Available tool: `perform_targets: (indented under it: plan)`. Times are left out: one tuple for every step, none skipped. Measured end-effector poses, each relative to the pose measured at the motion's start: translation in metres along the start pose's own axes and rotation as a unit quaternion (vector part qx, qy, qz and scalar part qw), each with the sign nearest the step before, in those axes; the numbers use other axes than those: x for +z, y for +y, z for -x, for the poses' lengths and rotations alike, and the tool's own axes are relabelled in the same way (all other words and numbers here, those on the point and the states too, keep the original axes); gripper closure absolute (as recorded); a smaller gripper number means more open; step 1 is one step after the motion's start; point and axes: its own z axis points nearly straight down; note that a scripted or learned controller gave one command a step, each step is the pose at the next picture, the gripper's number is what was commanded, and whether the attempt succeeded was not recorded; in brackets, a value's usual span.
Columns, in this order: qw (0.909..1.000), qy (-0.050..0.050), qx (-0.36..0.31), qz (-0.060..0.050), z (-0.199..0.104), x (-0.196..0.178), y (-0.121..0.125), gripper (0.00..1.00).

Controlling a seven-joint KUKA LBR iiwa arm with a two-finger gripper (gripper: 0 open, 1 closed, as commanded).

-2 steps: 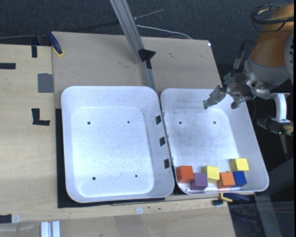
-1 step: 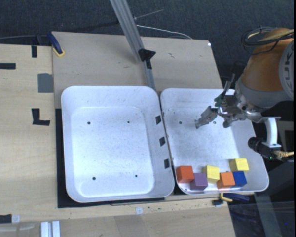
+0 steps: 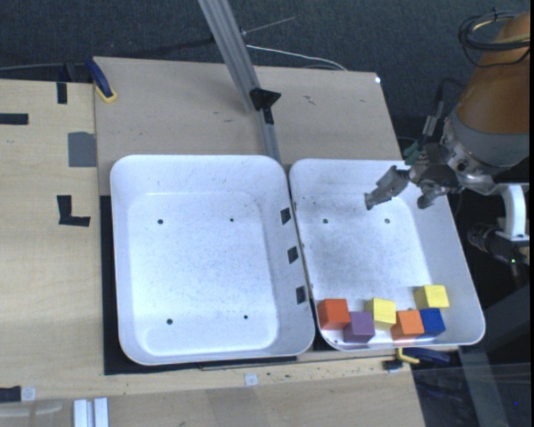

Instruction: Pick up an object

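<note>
Both bins (image 3: 205,172) are white with dark speckles. At the lower right lie blocks: orange (image 3: 334,311), purple (image 3: 361,325), yellow (image 3: 384,311), orange (image 3: 408,323), blue (image 3: 432,322), yellow (image 3: 433,296). The surface (image 3: 36,149) is pale wood.

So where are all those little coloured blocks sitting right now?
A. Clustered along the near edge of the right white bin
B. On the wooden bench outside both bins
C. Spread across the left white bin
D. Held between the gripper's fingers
A: the small coloured blocks, such as the orange cube and yellow cube, crowd the near edge of the right shallow white bin, while the gripper hovers near that bin's far end.
</note>
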Motion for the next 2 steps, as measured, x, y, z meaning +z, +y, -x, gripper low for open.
perform_targets:
  plan:
    - [1.0000, 0.000, 0.001, -0.007, 0.014, 0.088, 0.033, 0.00]
    - [1.0000, 0.000, 0.000, -0.006, 0.028, 0.200, 0.076, 0.00]
